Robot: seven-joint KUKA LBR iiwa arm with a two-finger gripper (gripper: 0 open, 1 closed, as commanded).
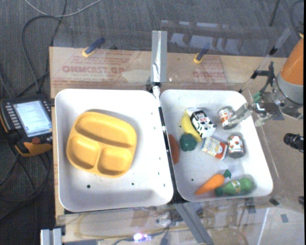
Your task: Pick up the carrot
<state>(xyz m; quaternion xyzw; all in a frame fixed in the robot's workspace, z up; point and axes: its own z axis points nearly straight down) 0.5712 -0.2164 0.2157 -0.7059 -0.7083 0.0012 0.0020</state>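
Two bins sit on the bench: far to the gripper's left you have the left bin (pixel 64 188) with a yellow divided tray (pixel 102 143), then the right bin (pixel 265 182). The carrot (pixel 212 183) lies below and left of the gripper (pixel 239 115), well apart from it, touching a green bottle (pixel 235 186). You are at the approach step; next, I judge, the gripper must travel down-left over the carrot and descend. I cannot tell how wide the gripper stands; it is blurred beside a small can (pixel 225 116).
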